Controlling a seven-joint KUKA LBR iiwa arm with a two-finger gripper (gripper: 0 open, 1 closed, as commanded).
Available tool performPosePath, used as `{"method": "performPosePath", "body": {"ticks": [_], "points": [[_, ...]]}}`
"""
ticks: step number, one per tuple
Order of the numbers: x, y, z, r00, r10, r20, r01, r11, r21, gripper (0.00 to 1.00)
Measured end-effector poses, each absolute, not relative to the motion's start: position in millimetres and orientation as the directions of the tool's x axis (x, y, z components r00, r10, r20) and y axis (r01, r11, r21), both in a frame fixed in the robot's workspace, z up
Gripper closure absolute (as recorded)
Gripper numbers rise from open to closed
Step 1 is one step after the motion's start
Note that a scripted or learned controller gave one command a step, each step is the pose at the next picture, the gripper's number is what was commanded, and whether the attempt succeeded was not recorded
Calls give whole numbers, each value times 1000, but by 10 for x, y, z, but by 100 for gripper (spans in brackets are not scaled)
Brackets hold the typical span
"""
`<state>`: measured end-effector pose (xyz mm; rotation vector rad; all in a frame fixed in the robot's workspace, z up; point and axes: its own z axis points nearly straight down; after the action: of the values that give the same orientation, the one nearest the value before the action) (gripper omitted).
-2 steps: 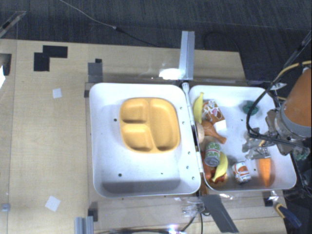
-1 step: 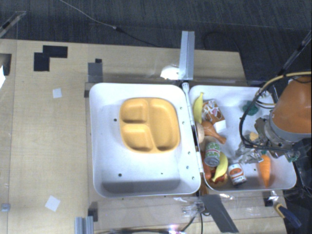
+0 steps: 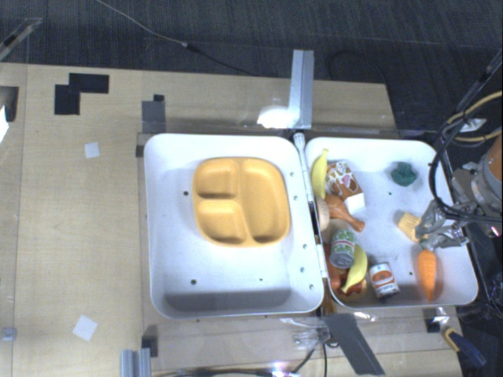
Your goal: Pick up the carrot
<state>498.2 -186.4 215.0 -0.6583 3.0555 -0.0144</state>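
The gripper (image 3: 437, 234) hangs low over the right edge of the right shallow white bin (image 3: 377, 199), its metal tip just above the top end of the orange tapered carrot (image 3: 427, 276); whether it is spread or pressed together cannot be told from this slant, and nothing shows between its tips. The carrot lies lengthwise on the bin floor in the near right corner, close to the bin's right wall, apart from the other things.

Just left of the gripper sits a small pale yellow block (image 3: 407, 225), and farther back a dark green crumpled lump (image 3: 405, 173). Along the bin's left wall are a yellow banana (image 3: 318, 175), a brown and white patterned packet (image 3: 343, 179), a brown drumstick-shaped toy (image 3: 343, 210), a small green-labelled can (image 3: 343, 249), a second yellow banana (image 3: 357, 269) and a red-labelled can (image 3: 383, 280).

The left shallow white bin (image 3: 169, 234) holds a yellow divided plastic plate (image 3: 238, 201) near its middle. Both bins rest on a light wooden surface (image 3: 71, 234).
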Motion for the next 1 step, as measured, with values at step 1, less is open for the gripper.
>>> {"method": "performPosePath", "body": {"ticks": [1], "points": [[5098, -1365, 1318, -817, -577, -5, -577, 817, 1, 100]]}}
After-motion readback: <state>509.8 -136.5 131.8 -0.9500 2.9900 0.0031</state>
